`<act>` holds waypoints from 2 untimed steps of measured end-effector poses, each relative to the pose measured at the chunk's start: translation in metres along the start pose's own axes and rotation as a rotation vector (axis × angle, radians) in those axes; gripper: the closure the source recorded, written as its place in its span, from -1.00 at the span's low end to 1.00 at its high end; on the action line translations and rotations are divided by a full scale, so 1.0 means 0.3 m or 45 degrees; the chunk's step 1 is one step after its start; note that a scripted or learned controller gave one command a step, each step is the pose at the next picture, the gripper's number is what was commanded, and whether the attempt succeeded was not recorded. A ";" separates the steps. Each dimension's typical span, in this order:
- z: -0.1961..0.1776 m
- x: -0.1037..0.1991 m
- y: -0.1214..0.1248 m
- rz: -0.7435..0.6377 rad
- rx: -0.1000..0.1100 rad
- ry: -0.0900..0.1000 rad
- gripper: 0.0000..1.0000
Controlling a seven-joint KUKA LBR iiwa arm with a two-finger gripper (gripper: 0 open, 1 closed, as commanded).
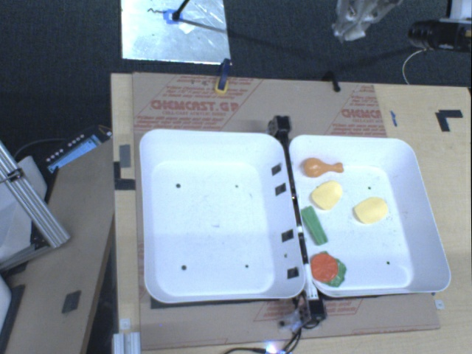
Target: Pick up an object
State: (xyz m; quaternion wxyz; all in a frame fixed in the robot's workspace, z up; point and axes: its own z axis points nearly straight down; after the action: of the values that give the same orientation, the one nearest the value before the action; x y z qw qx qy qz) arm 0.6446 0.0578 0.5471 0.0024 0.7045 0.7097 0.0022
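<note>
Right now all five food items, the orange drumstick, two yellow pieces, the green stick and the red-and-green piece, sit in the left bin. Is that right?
Not quite: the camera view shows them in the right bin, not the left. The orange drumstick, two yellow pieces, green stick and red-and-green piece all sit there.

Below and well in front of the gripper (359, 17), the right bin (424, 198) lies open from above, five small items scattered apart inside it.

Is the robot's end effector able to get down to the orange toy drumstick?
Probably yes. The end effector hangs beyond the bins, and the drumstick lies uncovered in the right bin, apart from the other toys.
</note>
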 end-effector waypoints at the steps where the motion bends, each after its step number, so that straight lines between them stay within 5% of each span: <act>1: 0.039 0.111 -0.163 0.000 0.007 0.002 1.00; 2: 0.040 0.179 -0.066 0.002 0.003 0.000 1.00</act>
State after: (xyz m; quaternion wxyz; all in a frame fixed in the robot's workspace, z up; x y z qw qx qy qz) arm 0.6244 0.1114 0.5351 0.0014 0.7051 0.7091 0.0014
